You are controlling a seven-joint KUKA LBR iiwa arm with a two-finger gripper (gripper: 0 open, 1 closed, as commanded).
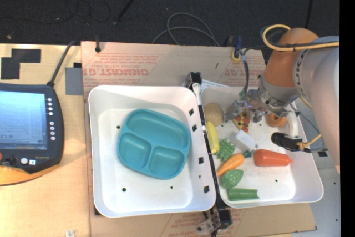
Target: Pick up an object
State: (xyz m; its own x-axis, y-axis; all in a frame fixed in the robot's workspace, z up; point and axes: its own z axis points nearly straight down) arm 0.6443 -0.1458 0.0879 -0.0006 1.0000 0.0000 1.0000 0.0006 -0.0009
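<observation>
My gripper (247, 114) is low over the back of the right bin (310, 186), under the grey wrist with its orange band. Just below it lies a small white-grey block (244, 140). A tan potato-like piece (213, 114) sits to its left, and a small orange piece (275, 119) to its right. Further forward lie a red pepper (272, 159), a carrot (231, 162), a yellow corn cob (212, 137), a leafy green piece (226, 149), a green pepper (233, 177) and a green pod (242, 193). I see nothing clearly gripped.
The left bin (105, 186) holds a teal divided plate (153, 142). A black divider rail (202, 136) runs between the bins. A tablet screen (25, 122) stands on the bench at far left. The arm covers the right bin's back right corner.
</observation>
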